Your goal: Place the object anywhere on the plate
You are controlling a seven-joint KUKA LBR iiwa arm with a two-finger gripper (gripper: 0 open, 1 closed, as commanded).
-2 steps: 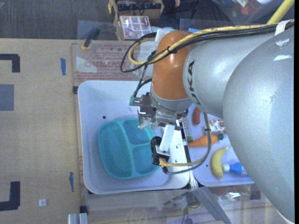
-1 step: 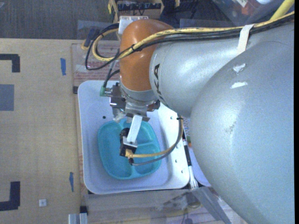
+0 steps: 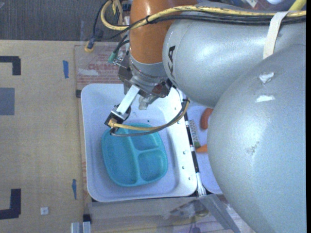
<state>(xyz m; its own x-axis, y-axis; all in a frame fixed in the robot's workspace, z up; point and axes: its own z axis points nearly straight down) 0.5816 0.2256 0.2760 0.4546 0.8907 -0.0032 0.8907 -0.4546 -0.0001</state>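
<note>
Claw (image 3: 144, 101) hangs over the upper part of the left bin (image 3: 92, 130), just above the top edge of the blue divided plate (image 3: 136, 161). Whether my claw is spread or closed: cannot tell. Orange object (image 3: 206, 118) lies in the right bin (image 3: 208, 176), partly hidden by my arm (image 3: 252, 106), apart from the plate.

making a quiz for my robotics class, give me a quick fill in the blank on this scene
1. The plate is ___ in colour.
2. The bin that holds it is the ___ one of the two in the camera view.
3. The band above the wrist of the arm is ___.
Missing words: blue; left; orange.
</note>
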